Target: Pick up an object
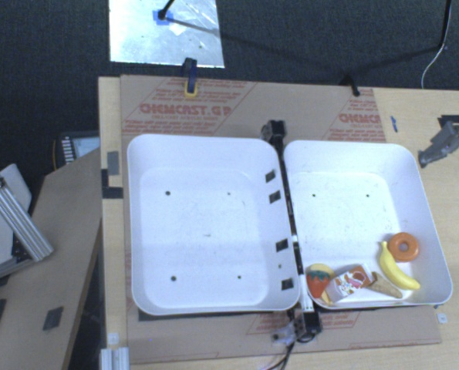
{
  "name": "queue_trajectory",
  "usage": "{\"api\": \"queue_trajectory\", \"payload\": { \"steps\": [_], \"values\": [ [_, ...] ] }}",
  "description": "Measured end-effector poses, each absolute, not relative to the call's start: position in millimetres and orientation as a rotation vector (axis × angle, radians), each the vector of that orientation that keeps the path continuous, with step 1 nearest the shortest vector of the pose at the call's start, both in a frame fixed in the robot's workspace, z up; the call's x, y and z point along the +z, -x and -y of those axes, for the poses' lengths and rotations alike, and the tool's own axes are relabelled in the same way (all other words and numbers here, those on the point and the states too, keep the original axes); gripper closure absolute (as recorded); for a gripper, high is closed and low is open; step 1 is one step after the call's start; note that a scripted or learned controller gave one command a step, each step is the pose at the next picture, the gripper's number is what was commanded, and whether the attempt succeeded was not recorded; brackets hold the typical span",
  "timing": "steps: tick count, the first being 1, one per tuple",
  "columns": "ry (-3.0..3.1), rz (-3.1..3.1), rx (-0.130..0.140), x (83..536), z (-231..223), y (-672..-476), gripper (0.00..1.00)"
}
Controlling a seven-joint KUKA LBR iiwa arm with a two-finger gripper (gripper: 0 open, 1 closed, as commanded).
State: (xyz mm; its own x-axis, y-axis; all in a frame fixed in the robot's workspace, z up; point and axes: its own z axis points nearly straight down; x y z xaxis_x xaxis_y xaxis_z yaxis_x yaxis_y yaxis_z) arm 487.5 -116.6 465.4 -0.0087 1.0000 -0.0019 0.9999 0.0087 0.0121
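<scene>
Your pincer hangs grey and blurred off the right bin's far right corner, over the bench; whether it is open or closed you cannot tell, and nothing shows in it. Along that smooth white bin's near edge lie a curved yellow banana, an orange ring, a red-and-white packet and a round orange-red fruit.

Smooth white plastic bins — glossy yellow banana.
</scene>
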Motion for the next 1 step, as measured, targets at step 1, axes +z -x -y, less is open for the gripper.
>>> {"api": "queue_trajectory", "payload": {
  "steps": [1],
  "values": [
    [-2.202, -2.23, 0.013, 539.7, 43.3, -487.0, 0.0]
  ]
}}
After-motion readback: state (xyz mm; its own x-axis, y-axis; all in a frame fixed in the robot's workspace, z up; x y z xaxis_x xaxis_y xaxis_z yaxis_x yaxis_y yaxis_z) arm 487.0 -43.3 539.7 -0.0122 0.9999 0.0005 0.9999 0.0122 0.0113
